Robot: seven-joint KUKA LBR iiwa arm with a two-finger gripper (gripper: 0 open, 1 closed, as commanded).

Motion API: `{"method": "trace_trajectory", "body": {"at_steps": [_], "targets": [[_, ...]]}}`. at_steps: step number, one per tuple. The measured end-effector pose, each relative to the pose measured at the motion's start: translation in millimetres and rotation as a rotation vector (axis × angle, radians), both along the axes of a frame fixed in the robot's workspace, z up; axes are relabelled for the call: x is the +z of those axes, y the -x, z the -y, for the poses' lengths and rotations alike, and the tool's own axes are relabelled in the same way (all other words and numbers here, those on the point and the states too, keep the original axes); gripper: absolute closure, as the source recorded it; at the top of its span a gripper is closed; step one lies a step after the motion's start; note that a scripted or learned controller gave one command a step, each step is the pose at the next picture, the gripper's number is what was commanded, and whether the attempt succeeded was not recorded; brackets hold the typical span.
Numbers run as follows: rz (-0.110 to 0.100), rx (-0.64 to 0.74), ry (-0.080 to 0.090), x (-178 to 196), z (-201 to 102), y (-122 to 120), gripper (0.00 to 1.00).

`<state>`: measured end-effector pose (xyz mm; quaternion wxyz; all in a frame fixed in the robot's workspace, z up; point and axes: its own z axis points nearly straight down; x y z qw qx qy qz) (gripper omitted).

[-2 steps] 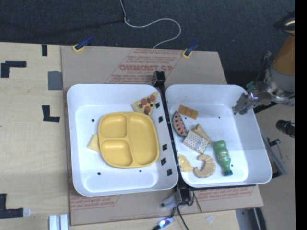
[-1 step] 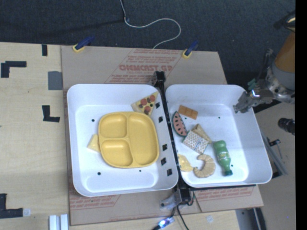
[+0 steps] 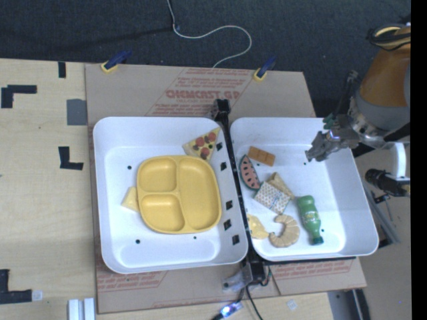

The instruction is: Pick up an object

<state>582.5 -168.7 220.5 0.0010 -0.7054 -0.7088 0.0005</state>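
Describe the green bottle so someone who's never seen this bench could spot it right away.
Look in the right bin, toward its near right corner. The green bottle lies on its side beside a tan croissant; it is the one green thing among tan and red play food.

Landmark: brown cardboard sheet with red print (image 3: 200, 89), lying under both bins.
Clips: blue-and-yellow clamps (image 3: 115, 61) on the sheet's far edge.
Cable: thin white wire (image 3: 212, 32) looping beyond that far edge.
Markers: black tape pieces (image 3: 69, 159) left of the sheet.
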Motion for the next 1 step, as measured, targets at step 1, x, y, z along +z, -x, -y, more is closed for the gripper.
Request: {"method": "trace_trajectory", "body": {"at_steps": [1], "targets": [[0.001,0.003,-0.001,5.1,-60.0,-13.2,1.00]]}}
